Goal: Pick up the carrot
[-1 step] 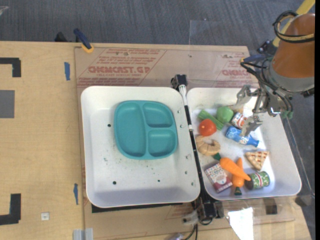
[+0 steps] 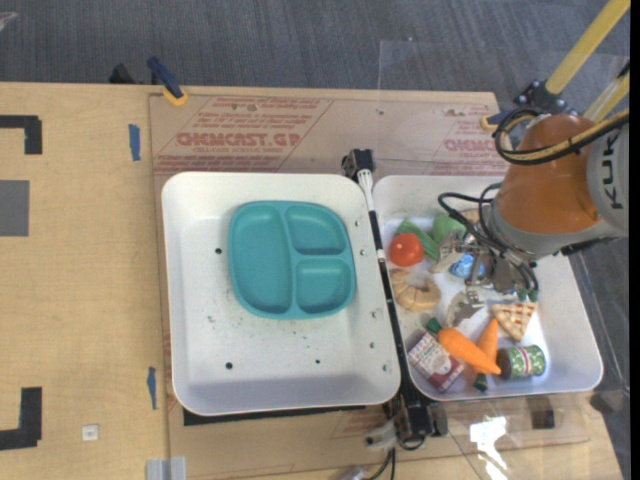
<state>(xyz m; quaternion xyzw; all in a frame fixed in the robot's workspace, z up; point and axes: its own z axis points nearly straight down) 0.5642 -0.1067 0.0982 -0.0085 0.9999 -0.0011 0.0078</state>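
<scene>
The carrot [image 2: 468, 350] is orange with a small green top and lies slantwise near the front of the right bin [image 2: 585, 353]. Its green end points up and left. My gripper [image 2: 482, 290] hangs low over the middle of that bin, just behind and above the carrot, with nothing visibly held. The arm's orange band [image 2: 545, 188] rises behind it at the right.
Around the carrot lie a red box [image 2: 434, 360], a green can [image 2: 522, 361], a wedge of pizza [image 2: 515, 318], a bread piece [image 2: 415, 291], a tomato [image 2: 405, 250] and a blue item [image 2: 462, 265]. The left bin [image 2: 190, 308] holds a teal divided plate [image 2: 292, 258].
</scene>
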